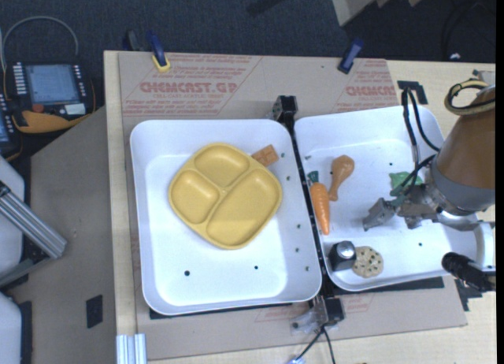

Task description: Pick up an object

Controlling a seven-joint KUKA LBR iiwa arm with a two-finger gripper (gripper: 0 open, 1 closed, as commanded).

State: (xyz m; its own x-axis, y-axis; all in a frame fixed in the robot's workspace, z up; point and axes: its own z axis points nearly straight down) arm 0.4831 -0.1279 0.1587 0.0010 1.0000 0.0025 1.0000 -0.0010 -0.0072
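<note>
Grey two-finger gripper [376, 217] sits low in the right white bin [370, 130], centre-right of frame, fingers pointing left — open or closed, can't tell from here, and nothing visible between them. Nearest candidates lie to its left: the orange plastic carrot [320, 206], long axis running up-down by the bin's left wall, and the tan toy drumstick [339, 173] just above it. Round speckled cookie [368, 261] is below-left. Yellow divided plate [226, 195] fills the left bin — well apart.

Grey arm [463, 189] with orange band, metal claw [382, 214].
</note>
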